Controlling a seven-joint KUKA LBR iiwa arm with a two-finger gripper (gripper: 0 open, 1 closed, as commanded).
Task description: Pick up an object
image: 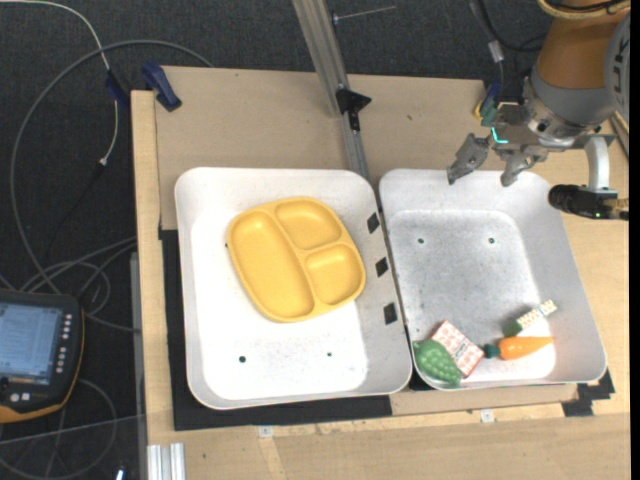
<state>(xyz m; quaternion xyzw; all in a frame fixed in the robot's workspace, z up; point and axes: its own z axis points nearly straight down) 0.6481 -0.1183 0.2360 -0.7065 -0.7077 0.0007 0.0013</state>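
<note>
While the arm reached in from the right, its gripper (490, 164) hung over the far rim of the right bin (470, 268), fingers spread apart with nothing between them. So, released, not grasping anything.

The stuff to pick from sat well away from it, bunched in the right bin's near corner: an orange toy carrot (524, 347), a little pale stick-like piece (532, 316) just beyond the carrot, a small box with a red-and-white pattern (457, 346) beside the carrot, and a green bumpy thing (436, 360) touching that box. If the box had any lettering on it, it was way too small to read.

On the other side of the right bin, the left bin (285, 368) held a yellow divided plate (295, 258) with three compartments.
</note>
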